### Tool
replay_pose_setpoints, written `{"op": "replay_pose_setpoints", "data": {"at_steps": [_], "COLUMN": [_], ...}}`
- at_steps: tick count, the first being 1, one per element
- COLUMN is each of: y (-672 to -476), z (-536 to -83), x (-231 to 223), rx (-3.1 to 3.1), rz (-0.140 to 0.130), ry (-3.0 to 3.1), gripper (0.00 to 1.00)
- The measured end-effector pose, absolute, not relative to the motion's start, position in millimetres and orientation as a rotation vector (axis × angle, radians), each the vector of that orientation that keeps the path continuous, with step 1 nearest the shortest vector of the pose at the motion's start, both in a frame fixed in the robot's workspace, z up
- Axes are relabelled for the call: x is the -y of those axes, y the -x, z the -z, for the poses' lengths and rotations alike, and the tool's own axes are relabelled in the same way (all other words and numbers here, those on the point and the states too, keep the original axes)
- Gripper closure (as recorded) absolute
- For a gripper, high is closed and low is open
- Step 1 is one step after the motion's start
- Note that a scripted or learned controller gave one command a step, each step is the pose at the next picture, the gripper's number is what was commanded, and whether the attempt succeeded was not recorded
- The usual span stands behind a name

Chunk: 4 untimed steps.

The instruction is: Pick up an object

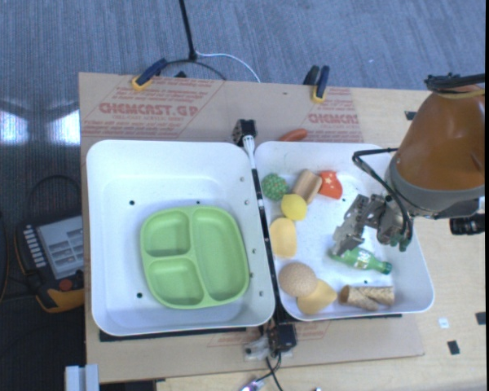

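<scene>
I see a cardboard-topped table point(147, 96) printed "CHEMCAST GP" in red, on grey carpet. The left bin point(114, 177) holds a glossy green divided plate point(196, 255). My tool point(349, 236) hangs over the right bin point(407, 287), just above a green bottle point(363, 259); I cannot tell its grip.

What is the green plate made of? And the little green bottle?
The green plate looks like smooth moulded plastic: one even lime colour, rounded compartment ridges, soft sheen. The little green bottle, lying by the claw, seems to be glossy plastic too, perhaps see-through; it's too small to be sure.
</scene>
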State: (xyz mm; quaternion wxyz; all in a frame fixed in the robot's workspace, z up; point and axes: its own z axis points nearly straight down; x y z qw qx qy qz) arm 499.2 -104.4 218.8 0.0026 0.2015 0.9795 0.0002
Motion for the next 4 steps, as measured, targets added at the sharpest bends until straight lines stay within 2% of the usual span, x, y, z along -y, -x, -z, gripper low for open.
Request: {"op": "replay_pose_setpoints", "data": {"at_steps": [1,2,3,4], "y": [-498.3,-540.9,-541.8,-593.6], "z": [-217.7,-167.5,-94.5,-89.5], "x": [104.5,156.8,134.7,162.9], "rx": [-3.075,-3.123,-3.117,-3.079], "rz": [-0.001,0.001,0.0,-0.003], "ry": [-0.633,-0.323,-0.373,-0.563], "gripper": [0.0,0.0,0.0,0.0]}}
